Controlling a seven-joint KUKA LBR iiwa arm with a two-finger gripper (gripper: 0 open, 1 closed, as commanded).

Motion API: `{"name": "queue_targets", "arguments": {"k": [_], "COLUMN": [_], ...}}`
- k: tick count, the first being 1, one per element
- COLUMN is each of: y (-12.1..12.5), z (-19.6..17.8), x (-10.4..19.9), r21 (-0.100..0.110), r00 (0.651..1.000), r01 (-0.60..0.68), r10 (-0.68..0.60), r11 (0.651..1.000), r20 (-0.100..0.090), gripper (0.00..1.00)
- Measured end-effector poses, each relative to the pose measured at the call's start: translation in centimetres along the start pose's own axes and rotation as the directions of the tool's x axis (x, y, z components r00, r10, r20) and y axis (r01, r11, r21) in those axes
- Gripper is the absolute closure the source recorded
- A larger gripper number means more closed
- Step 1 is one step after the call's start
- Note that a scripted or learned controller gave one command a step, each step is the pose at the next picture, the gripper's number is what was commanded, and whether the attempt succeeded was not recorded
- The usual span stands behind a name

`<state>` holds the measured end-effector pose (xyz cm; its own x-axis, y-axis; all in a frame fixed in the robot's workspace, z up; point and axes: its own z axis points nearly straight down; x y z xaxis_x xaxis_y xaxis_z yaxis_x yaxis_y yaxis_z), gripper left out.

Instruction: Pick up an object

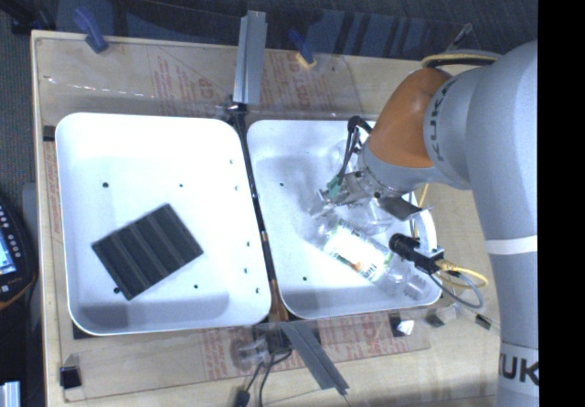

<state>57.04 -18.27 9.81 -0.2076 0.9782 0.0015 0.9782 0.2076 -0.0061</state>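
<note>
A white tube-like object with a green and brown label [356, 254] lies slanted in the right bin [291, 167], toward its front right. My gripper [336, 202] is low in that bin, just above and left of the tube's upper end. The wrist covers the view between the fingertips, and whether they touch the tube is hidden. A flat black ribbed rectangle [146, 251] lies in the left bin [137, 154], near its front left.
The divider between the two bins [259, 222] runs just left of the gripper. The arm's orange band [407, 126] and grey body hang over the right bin's far right corner. Metal brackets [249, 53] stand at the back and front of the bench.
</note>
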Motion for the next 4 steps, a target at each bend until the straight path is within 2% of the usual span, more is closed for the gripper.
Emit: {"name": "queue_targets", "arguments": {"k": [1, 2, 3, 4], "y": [0.0, -4.2, -6.0, -2.6], "z": [0.0, 0.7, 0.5, 0.6], "x": [0.0, 1.7, -0.2, 6.5], "r21": [0.001, -0.007, -0.014, -0.008], "r00": [1.000, 0.994, 0.994, 1.000], "r01": [0.000, 0.113, -0.105, -0.012], "r10": [0.000, -0.113, 0.105, 0.012], "r11": [1.000, 0.994, 0.994, 1.000], "r20": [0.001, -0.002, -0.007, 0.007], "gripper": [0.00, 0.00, 0.00, 0.00]}}
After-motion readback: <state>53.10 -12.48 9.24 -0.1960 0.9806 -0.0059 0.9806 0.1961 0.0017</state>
